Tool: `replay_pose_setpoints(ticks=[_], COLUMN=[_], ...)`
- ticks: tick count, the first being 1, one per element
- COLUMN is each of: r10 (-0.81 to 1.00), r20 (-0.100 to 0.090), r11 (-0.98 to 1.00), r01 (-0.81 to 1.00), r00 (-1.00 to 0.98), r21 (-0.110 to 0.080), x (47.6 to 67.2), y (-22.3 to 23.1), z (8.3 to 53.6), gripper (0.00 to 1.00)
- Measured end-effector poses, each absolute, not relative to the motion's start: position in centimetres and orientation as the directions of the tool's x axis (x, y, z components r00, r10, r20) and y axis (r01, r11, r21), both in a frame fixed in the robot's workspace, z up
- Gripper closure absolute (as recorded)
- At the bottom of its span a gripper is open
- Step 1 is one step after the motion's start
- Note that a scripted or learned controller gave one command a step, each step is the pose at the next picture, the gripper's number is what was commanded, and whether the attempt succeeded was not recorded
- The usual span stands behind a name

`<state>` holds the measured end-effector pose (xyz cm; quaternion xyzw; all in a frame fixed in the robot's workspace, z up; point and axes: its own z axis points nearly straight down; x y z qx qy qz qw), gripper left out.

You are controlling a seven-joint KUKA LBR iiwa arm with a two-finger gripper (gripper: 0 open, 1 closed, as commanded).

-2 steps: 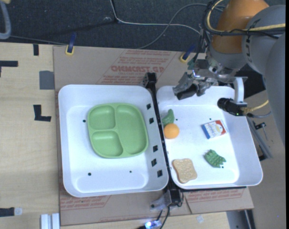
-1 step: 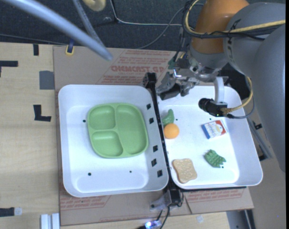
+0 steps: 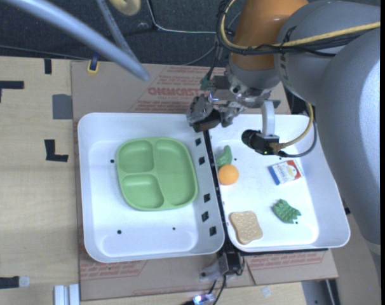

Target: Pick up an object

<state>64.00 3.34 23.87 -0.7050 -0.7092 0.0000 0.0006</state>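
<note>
My gripper (image 3: 204,115) hangs above the back end of the divider between the two bins, with nothing seen in it. In the right bin (image 3: 326,230), just in front of the gripper, lie a small green vegetable (image 3: 225,154) and an orange ball (image 3: 228,175), touching each other. Further right lies a small white carton with red and blue print (image 3: 285,171). A green leafy piece (image 3: 285,211) and a slice of toast (image 3: 246,227) lie near the bin's front.
The left bin (image 3: 91,189) holds a green divided plate (image 3: 157,173). The grey arm with its orange band (image 3: 265,11) covers the right bin's back right. A black cable fitting (image 3: 259,142) hangs low over that bin's back.
</note>
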Motion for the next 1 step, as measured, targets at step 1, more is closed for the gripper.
replay_pose_setpoints(ticks=[1], r10=[1.000], r20=[0.001], r11=[0.007], r01=[1.000], r00=[-0.007], r21=[-0.002], x=[63.70], y=[9.68], z=[23.01], gripper=[1.00])
